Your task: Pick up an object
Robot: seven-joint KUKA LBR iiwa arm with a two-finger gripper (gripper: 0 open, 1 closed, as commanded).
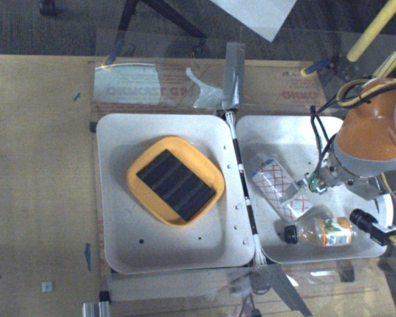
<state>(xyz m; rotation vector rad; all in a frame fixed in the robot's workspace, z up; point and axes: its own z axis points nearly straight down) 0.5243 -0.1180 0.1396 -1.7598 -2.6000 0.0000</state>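
Right white bin [277,134]: jaws [315,185] beside red-patterned packet [277,183], above bottle [319,232].

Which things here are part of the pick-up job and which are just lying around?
Job:
gripper, low in the right bin
red-patterned white packet
clear bottle with black cap
orange dish with dark ribbed insert, in the left bin

Lying about:
office chair base
white sheet

A tan wooden surface [33,177] fills the frame's left and centre, carrying two shallow white plastic bins side by side: the left bin [112,177], the right bin [284,134].
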